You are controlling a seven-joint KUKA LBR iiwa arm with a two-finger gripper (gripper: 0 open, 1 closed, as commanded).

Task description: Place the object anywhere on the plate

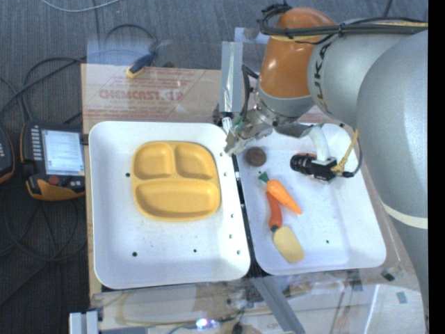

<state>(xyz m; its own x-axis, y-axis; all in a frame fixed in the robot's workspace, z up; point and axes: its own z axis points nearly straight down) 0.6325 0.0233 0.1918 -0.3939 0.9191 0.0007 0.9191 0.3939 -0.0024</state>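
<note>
While the arm (361, 82) reaches over the bench (139, 92), we see grey carpet and cables around it. We read "KUKA" on the arm. The jaws' state we cannot tell. The carrot (283, 194) lies in the right bin (348, 242); the yellow plate (176, 179) sits in the left bin (118, 256).

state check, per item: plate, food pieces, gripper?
yellow plate: upright in the left bin, all three compartments bare
toy carrot: lying in the right bin, off the plate
brown round piece: in the right bin, loose, beside the gripper
pale yellow piece: lying in the right bin
gripper: low over the divide between bins, holding nothing visible
</note>
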